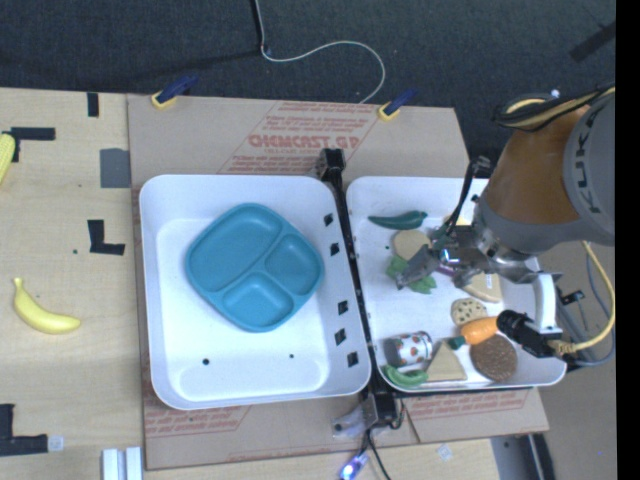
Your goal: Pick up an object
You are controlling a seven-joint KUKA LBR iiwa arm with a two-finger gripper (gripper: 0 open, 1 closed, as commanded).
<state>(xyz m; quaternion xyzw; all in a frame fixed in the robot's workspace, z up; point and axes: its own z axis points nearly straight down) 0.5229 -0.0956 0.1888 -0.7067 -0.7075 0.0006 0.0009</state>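
Grey arm point(545, 183): it comes in from the right, with an orange band above the wrist, and hangs over the right bin
Gripper point(418, 271): it points left and down into the right bin, low over the small things at the bin's middle
Fingers: they look a little apart, with the tips at a green leafy piece point(420, 282); I cannot tell if they are open or closed, or if they hold anything
Right bin point(440, 183): white and shallow, full of little toy foods
Green chili pepper point(398, 219): near the top of the right bin, just above the gripper
Tan flat piece point(407, 242): under the pepper, just beside the fingertips
Orange carrot point(476, 331): near the bin's lower right, beside a brown round cookie point(494, 359)
Spotted cracker point(466, 311): just above the carrot
Small can point(410, 347): at the bottom of the right bin, next to a tan wedge point(447, 367)
Left bin point(160, 268): white, touching the right bin along the middle
Blue plate point(254, 265): in the left bin, with three parts, turned at a slant
Yellow banana point(40, 311): on the bench, far left, well apart from both bins
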